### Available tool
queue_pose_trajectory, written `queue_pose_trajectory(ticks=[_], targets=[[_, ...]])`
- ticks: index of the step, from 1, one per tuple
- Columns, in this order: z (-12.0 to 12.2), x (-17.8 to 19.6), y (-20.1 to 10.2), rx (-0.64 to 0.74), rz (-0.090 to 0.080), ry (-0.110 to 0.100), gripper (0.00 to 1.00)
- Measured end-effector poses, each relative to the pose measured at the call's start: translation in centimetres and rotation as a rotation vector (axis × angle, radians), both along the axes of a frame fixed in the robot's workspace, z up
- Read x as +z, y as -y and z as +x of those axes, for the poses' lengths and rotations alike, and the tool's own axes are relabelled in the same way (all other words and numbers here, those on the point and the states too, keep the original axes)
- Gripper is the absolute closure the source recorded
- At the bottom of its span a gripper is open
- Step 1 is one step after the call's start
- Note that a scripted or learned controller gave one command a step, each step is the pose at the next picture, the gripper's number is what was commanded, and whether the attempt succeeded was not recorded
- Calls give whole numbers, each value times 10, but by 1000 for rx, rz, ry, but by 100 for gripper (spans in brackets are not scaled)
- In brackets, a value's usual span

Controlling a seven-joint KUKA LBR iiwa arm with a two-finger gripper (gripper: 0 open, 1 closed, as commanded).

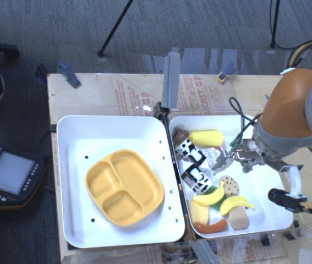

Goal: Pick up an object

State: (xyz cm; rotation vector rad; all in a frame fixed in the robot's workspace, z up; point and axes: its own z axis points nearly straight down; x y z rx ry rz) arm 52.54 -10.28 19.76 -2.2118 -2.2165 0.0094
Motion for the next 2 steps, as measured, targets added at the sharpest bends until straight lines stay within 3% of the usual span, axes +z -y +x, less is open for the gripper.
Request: queue_pose_trajectory(ticks=[1, 2], targets=[[57, -82, -19, -96, -2, 16, 0], [121, -106, -16, -3, -3, 14, 0]])
